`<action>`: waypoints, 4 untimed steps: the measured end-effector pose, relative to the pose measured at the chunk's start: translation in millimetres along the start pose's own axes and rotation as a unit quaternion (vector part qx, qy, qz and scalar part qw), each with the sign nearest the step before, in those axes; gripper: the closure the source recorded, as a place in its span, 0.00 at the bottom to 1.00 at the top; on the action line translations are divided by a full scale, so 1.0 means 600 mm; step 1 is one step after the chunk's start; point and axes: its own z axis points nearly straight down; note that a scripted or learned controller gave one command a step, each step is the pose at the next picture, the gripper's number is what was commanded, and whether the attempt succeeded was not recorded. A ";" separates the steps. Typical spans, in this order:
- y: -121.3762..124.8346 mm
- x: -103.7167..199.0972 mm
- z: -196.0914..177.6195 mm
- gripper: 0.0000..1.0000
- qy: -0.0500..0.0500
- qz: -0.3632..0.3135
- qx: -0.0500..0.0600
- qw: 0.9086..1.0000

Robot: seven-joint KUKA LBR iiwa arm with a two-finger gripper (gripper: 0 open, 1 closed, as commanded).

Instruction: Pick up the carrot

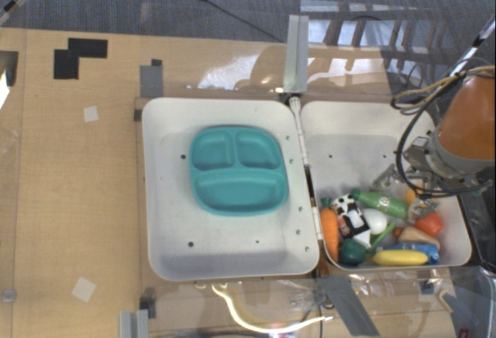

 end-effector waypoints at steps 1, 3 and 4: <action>-0.006 -0.001 -0.023 1.00 -0.001 -0.002 0.005 1.000; 0.063 -0.125 -0.195 0.00 0.003 0.149 0.000 0.989; -0.071 -0.066 -0.138 0.00 0.006 0.138 -0.001 0.990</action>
